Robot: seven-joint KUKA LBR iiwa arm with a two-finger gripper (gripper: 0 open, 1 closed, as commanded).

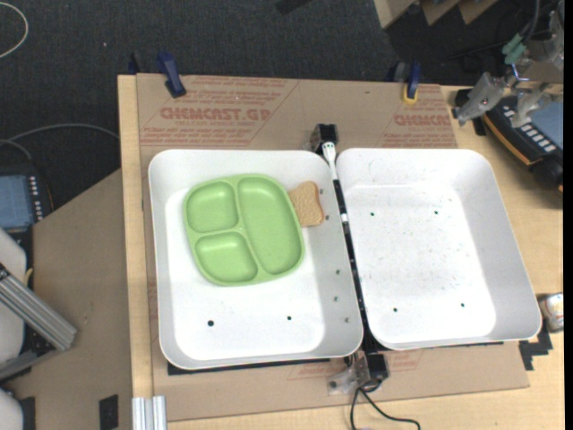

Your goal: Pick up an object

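Two candidates noted in left bin (233,321): tan biscuit-like piece (307,204) and green divided plate (243,229). Piece is lodged against plate's right rim, long axis running roughly away from camera. Both are placed well left of gripper (479,101) and nearer camera, right bin (421,267) lying between. Gripper is seen beyond right bin's far corner; open or closed cannot be told. Diagonal reach across right bin is judged needed.

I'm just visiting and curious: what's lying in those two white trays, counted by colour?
Green: 1, the divided plate in the left bin
Tan: 1, the cracker-like piece touching the plate's right edge
Total: 2
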